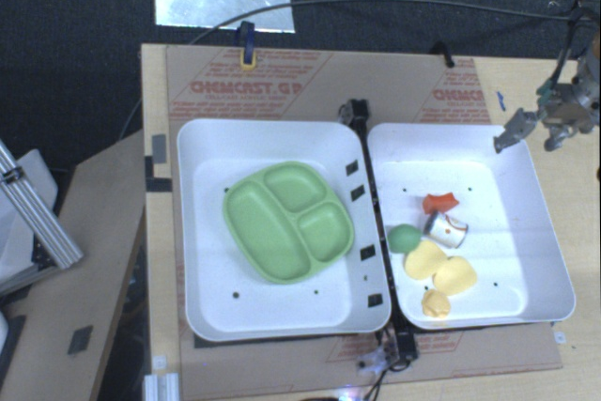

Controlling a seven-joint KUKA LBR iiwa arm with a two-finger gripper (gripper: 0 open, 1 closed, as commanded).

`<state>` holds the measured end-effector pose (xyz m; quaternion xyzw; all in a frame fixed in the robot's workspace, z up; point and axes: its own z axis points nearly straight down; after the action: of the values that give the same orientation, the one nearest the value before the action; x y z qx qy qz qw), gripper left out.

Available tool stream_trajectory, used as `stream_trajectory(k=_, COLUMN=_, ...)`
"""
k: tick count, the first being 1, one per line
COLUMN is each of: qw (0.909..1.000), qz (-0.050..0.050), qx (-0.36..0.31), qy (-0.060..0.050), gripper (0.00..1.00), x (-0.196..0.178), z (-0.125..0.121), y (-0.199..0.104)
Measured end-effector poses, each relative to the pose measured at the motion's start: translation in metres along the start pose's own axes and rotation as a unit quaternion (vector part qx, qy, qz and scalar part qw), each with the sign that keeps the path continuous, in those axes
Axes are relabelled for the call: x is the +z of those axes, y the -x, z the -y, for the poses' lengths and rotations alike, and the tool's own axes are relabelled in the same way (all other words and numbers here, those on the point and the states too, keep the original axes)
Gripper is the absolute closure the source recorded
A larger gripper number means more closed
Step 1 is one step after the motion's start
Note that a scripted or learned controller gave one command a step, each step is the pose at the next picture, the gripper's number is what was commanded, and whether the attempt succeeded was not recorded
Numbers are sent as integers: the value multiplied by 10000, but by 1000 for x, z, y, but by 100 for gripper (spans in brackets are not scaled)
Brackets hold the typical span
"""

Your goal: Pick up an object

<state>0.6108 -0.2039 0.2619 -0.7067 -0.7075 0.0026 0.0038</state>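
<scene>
Left bin [202,230]: one green divided tray [287,221], lying flat near the middle, set apart from the rest.

Right bin [526,230]: a cluster of small things, packed close at the near-left part. A green ball [405,238]; an orange piece [439,201]; a small white and silver cup [447,228] on its side; three yellow lumps [439,269], touching. Any may serve as my pick.

My gripper [531,131]: at the right bin's far-right corner, well apart from the cluster, fingers spread wide, nothing between them.
</scene>
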Motion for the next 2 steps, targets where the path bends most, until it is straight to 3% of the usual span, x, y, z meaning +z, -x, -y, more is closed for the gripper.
stream_trajectory(k=1, qw=10000, qz=13, qx=-15, qy=54, gripper=0, x=-7, z=-2, y=-1)
stream_trajectory(k=2, qw=10000, qz=9, qx=-2, qy=38, gripper=0, x=36, z=3, y=-1)
